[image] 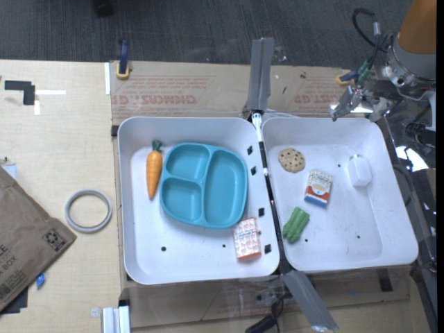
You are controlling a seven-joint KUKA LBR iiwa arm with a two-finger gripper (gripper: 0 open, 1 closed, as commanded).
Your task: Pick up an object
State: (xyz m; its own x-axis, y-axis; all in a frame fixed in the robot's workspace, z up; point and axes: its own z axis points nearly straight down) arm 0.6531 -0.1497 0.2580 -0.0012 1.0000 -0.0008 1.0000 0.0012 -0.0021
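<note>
Orange-banded arm is parked up at the far right corner, with the gripper [350, 103] hanging just past the back rim of the right bin [392, 255]. So I'd call this the approach stage, nothing picked yet. From this angle I honestly can't tell how wide the gripper is set, it's just a dark tangle of metal and cable up there, and I see nothing caught in it.

Candidates in the right bin: a chocolate chip cookie [292, 160] near the back left, a small carton [318, 188] in the middle, a green pickle-looking thing [295, 224] below it, and a white computer mouse [359, 170] that barely stands out against the bin floor. Left bin has a carrot [153, 173], a blue divided plate [205, 184] and a little snack box [247, 239].

The mouse and cookie lie nearest the gripper, but all are well apart from it and lower down. Next move, I reckon: swing in over the bin, line up above one item, then descend.
</note>
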